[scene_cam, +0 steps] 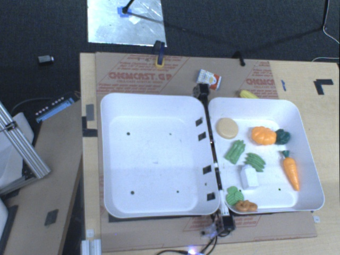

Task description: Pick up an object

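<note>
The right bin (297, 110) holds several toy foods. A tan round cookie (228, 127) lies at its upper left. An orange pumpkin-like piece (263, 135) sits beside a dark green broccoli (282, 137). A carrot (290, 172) lies near the right wall. Two green vegetables (235, 151) (255, 161) lie in the middle, with a white block (248, 176) below them. A green leafy piece (233, 195) and a brown pastry (246, 206) rest at the lower left corner.
The left bin (154, 153) sits beside the right one, joined by black clips (203, 137). A yellow item (247, 94) and a small white-orange packet (209, 78) lie on the cardboard behind the bins. A metal plate (126, 15) lies on the floor beyond.
</note>
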`<state>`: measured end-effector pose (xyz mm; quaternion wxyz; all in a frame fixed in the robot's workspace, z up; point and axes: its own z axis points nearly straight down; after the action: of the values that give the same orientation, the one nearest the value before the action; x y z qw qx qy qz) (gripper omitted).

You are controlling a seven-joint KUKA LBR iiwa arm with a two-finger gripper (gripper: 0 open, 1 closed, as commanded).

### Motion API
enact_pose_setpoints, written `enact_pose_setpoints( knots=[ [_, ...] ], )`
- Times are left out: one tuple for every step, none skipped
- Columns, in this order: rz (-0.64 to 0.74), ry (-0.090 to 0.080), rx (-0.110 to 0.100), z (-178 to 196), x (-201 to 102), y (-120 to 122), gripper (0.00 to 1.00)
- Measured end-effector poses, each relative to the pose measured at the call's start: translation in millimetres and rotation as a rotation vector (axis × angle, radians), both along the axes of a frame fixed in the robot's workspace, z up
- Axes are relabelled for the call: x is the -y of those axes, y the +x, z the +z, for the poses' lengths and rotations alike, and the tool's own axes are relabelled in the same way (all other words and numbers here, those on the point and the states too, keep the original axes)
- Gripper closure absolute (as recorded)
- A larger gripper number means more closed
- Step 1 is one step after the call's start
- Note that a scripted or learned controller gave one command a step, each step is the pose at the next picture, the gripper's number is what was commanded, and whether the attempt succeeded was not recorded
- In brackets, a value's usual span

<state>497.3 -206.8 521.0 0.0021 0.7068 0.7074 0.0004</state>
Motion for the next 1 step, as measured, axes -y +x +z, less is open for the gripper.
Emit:
enact_pose_setpoints(
  knots=[
    [0.002,0.001,0.000,14.7,-26.3,-11.2,1.00]
  ],
)
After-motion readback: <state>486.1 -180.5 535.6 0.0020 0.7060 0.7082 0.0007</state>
